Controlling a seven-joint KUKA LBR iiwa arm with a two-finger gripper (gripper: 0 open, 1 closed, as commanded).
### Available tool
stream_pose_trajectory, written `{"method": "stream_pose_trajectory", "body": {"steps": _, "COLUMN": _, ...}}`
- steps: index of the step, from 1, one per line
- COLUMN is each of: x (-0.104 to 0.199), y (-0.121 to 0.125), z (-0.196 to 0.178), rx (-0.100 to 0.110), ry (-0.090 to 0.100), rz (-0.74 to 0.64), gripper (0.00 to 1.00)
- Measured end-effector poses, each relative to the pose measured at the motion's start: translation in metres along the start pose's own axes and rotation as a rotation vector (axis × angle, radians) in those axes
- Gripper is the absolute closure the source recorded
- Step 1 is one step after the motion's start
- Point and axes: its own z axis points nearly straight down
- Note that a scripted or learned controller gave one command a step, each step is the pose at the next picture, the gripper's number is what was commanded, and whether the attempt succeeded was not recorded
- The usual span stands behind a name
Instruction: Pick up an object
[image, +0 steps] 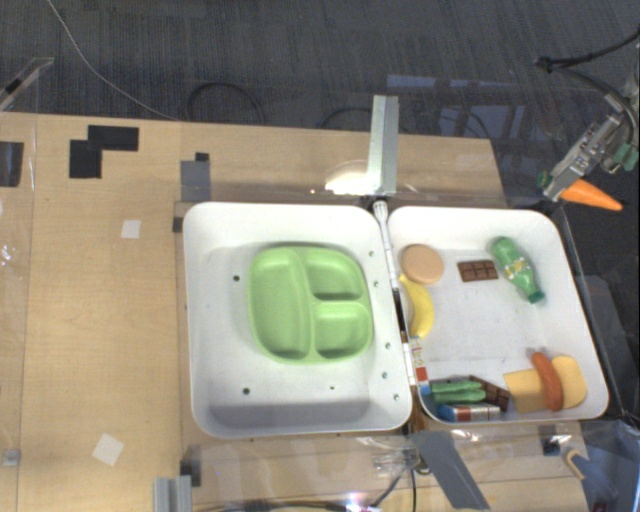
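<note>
The gripper (572, 182) hangs high beyond the far right corner of the right bin (500, 222), pinching an orange carrot (592, 196) by its thick end, so the carrot is lifted clear; the green plate (305, 303) lies alone in the left bin (215, 400)

**Operator:** What can you tell me about the robot's own hardware up in the corner?

**Observer:** You're looking at the claw (572, 178) end, a small assembly of pale grey and silvery metal parts, boxy and angular. You can pick out a green patch on its outer side, near the frame's edge. Its finer details, such as screws or markings, are too blurred for you to read.

**Operator:** Any cabling?

**Observer:** You'll see a thin dark cable (585, 60) curving above it.
</note>
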Motion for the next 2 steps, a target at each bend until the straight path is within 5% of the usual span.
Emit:
{"method": "stream_pose_trajectory", "body": {"steps": 1, "x": -0.001, "y": 0.001, "z": -0.014, "rx": -0.003, "ry": -0.010, "rz": -0.005, "gripper": 1.00}}
{"method": "stream_pose_trajectory", "body": {"steps": 2, "x": 0.012, "y": 0.020, "z": -0.033, "rx": 0.001, "ry": 0.001, "rz": 0.389, "gripper": 1.00}}
